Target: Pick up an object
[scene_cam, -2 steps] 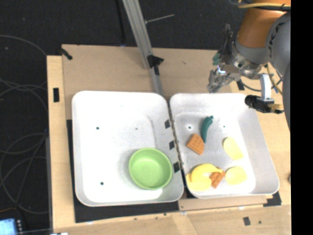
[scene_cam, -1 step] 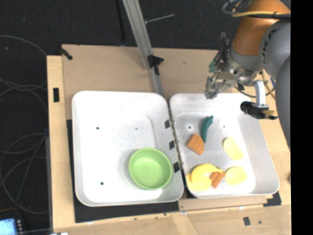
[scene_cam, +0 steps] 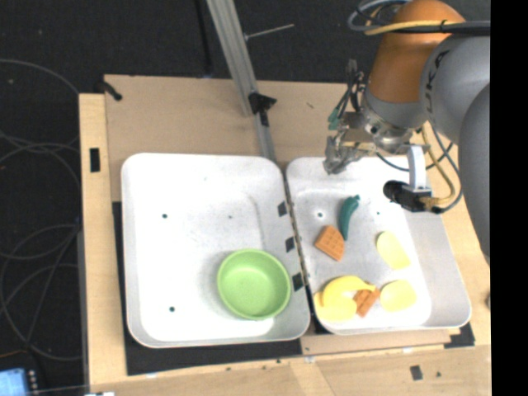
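The gripper (scene_cam: 336, 162) is hanging over the back edge of the right bin (scene_cam: 437, 254), and I honestly cannot tell if it's spread or pinched. Nothing is sitting in it. The pickable stuff is lying lower in that bin: teal piece (scene_cam: 350, 214), orange waffle (scene_cam: 330, 242), yellow bits (scene_cam: 393, 250). The green bowl (scene_cam: 253, 283) is sitting alone in the left bin (scene_cam: 190, 196), probably out of play.

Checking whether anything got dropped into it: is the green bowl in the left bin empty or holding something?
Empty. The green bowl sits upright near the front right corner of the left bin, and its inside shows plain green with nothing in it.
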You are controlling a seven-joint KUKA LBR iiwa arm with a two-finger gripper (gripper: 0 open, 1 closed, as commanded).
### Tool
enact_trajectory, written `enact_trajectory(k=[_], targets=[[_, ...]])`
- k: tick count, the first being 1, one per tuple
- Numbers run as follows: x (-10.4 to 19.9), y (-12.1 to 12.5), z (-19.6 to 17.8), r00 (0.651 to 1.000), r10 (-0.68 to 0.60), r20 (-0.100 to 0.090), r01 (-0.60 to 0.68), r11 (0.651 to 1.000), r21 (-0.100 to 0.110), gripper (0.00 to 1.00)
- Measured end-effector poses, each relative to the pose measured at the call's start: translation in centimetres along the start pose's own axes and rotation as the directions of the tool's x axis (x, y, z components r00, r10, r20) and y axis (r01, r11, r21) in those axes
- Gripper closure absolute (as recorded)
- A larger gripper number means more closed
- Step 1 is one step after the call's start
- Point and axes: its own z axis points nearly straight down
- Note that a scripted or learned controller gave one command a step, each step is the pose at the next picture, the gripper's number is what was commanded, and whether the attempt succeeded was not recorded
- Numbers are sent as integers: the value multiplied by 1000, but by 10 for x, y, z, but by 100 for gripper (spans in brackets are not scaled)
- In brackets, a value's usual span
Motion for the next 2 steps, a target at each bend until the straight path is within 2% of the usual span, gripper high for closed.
enact_trajectory(k=[2], targets=[[89,-48,7,1000,-1,-2,1,1000,2,100]])
